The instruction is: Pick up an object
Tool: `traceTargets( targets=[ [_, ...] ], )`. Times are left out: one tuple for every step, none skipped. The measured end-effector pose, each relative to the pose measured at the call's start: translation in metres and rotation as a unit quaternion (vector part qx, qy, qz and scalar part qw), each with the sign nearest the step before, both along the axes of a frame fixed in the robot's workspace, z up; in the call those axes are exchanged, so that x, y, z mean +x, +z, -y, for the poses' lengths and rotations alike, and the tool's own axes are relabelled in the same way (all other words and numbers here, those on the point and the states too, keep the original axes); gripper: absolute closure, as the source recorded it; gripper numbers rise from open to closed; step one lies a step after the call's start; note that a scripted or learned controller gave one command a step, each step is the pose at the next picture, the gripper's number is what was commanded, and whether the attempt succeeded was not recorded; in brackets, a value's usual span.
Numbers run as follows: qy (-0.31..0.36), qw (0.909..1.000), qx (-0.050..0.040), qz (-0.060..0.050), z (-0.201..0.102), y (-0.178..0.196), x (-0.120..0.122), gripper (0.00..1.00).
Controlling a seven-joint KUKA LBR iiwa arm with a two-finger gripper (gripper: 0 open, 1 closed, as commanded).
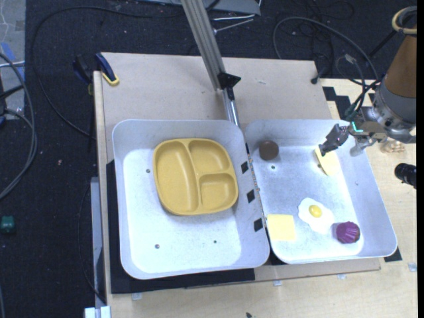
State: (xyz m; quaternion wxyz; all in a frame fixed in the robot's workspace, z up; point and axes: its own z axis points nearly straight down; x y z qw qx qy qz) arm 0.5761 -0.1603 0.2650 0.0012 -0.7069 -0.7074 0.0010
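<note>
We see the gripper [329, 143] at the right bin [371, 197] upper edge, touching a yellow wedge [324, 162]; its opening we cannot tell. Nearby lie a brown ball [268, 150], fried egg [314, 213], cheese square [281, 227] and purple piece [346, 232].

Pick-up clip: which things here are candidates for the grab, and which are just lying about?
Job:
end effector
yellow wedge
brown ball
fried egg
purple piece
yellow square

Lying about:
yellow tray
clamp
</note>
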Motion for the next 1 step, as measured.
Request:
traceTargets(
  targets=[
    [0.000,1.0000,-0.0003,0.002,0.0000,0.0015,0.0007,0.00]
  ],
)
